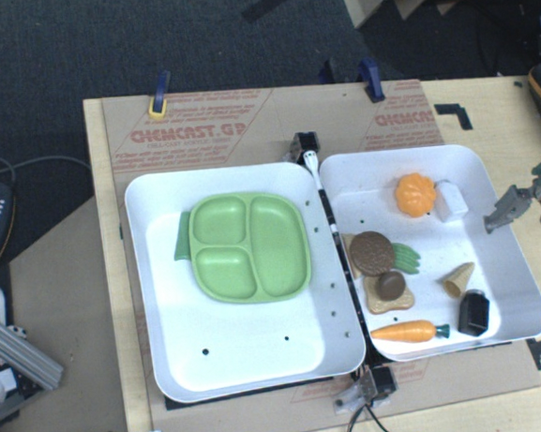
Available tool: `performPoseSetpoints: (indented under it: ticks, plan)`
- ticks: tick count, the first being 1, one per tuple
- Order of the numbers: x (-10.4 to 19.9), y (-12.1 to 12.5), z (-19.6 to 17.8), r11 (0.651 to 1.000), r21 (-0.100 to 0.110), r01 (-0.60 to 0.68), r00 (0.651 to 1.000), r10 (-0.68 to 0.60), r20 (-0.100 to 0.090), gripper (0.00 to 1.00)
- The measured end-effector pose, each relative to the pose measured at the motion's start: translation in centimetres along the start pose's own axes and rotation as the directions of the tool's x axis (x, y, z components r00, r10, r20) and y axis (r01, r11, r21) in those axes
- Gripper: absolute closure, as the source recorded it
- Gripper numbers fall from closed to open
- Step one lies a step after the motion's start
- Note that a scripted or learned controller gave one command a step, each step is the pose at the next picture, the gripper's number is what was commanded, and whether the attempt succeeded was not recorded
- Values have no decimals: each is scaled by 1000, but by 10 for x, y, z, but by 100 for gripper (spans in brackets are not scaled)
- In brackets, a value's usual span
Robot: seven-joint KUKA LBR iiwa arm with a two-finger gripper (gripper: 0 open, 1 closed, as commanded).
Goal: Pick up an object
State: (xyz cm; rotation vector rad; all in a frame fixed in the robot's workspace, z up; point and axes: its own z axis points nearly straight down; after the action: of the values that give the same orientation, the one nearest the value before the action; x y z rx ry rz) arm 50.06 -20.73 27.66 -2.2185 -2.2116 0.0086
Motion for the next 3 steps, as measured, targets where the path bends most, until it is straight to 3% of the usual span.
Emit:
performPoseSetpoints:
  ticks: [1,3]
  plan:
    - [0,2,-5,1000,-11,3,1000,-3,3,0]
    - [5,6,101,1000,-3,3,1000,-3,-1,0]
